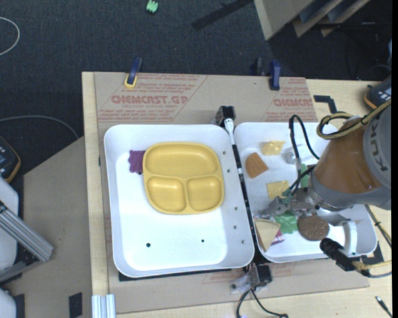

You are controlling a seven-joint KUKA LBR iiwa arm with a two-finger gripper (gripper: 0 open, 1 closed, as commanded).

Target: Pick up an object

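Yellow tray [183,176]: set toward the left bin's [180,251] back edge.
Gripper [278,212]: lowered in the right bin [298,254]; grip state cannot be told.

You are looking down on a light wooden bench [93,186] that is carrying a brown cardboard sheet [186,93] printed with red lettering. A yellow-tipped clamp [132,76] and a blue clamp [274,73] are gripping the sheet's far edge. Dark carpeted floor [56,43] is surrounding the bench at the top and left. A thin pale cable [37,118] is trailing across that floor, and a small green item [152,7] is lying near the top edge. A light wooden structure [305,15] is standing at the upper right, with a dark bar [221,13] slanting beside it. Aluminium framing [25,233] is showing at the lower left. Even, diffuse light is falling over the whole area.
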